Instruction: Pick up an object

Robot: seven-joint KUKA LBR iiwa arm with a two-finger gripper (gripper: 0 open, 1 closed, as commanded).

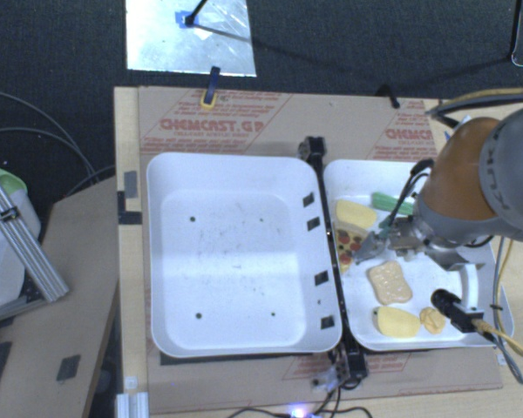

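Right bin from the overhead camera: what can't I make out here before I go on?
- Gripper: blurred; finger state unreadable.
- Green object: its right end is hidden behind the arm.
- Right bin: far right side covered by the arm's wrist.
- Small item by the yellow wedge: too blurred to identify.

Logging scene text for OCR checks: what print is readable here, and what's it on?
"CHEMCAST. G P": red print on the brown protective sheet under the bins, left of the top edge.
Same red print again on that sheet at upper right, cut off by the arm and too blurred to read in full.
Nothing else legible.
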